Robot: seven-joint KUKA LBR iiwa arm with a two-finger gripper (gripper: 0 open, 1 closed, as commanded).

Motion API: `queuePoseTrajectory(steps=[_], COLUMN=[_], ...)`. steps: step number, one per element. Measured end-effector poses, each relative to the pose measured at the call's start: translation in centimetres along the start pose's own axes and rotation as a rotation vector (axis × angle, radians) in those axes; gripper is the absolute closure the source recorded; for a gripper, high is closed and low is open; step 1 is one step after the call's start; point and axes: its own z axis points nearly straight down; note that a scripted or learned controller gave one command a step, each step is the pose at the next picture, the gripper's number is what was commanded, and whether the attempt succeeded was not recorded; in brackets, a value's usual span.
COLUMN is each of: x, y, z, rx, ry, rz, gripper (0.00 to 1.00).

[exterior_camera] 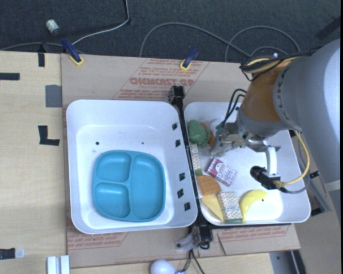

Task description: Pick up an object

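Grey arm [308, 90] bent down into right bin [286, 213], jaws [222, 141] unreadable, beside green toy [198, 133]

Cardboard-topped bench [34, 170] under two white bins [80, 153]

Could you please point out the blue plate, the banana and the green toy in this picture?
Blue plate [128, 185]: camera view, on the ridge between its compartments.
Banana [252, 199]: camera view, on the middle of its yellow curve.
Green toy [198, 132]: camera view, on its rounded top.
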Motion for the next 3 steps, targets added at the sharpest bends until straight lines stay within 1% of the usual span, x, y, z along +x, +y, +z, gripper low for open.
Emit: queuePoseTrajectory(steps=[1, 2, 3], x=[0.0, 0.4, 0.2], y=[0.0, 5.2, 5.1], z=[0.0, 1.1, 0.0], rx=[0.000, 0.005, 0.009], ry=[0.000, 0.003, 0.000], rz=[0.000, 0.000, 0.000], gripper=[0.00, 0.00, 1.00])
